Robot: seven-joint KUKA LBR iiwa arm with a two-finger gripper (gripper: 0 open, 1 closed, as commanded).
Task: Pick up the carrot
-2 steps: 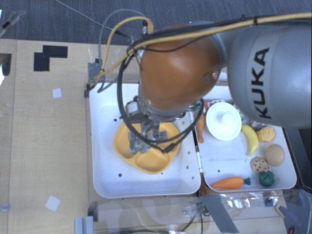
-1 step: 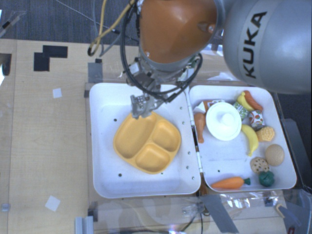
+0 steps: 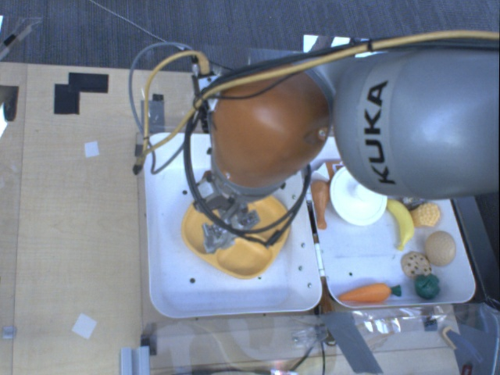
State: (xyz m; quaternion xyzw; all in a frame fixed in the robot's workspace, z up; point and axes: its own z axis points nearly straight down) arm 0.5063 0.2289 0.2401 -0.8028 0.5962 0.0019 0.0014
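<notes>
This looks like a robotics lab. A grey KUKA arm point(image 3: 406, 108) with an orange band and looped cables reaches over a pale wooden desk point(image 3: 70, 233) that carries two shallow white bins point(image 3: 234, 299) holding toy food point(image 3: 426, 241). Black marker shapes point(image 3: 78, 92) sit on the far left of the desk, and dark carpet point(image 3: 195, 14) lies beyond.

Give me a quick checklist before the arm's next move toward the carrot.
1. Carrot in view: ok, lying near the front edge of the right bin.
2. Carrot free of neighbours: ok, the green broccoli and the cookie sit close but apart.
3. Gripper over the carrot: not ok, it is above the yellow plate in the left bin.
4. Fingers ready: cannot tell.
5. Carrot already held: not ok, it lies in the bin.
</notes>
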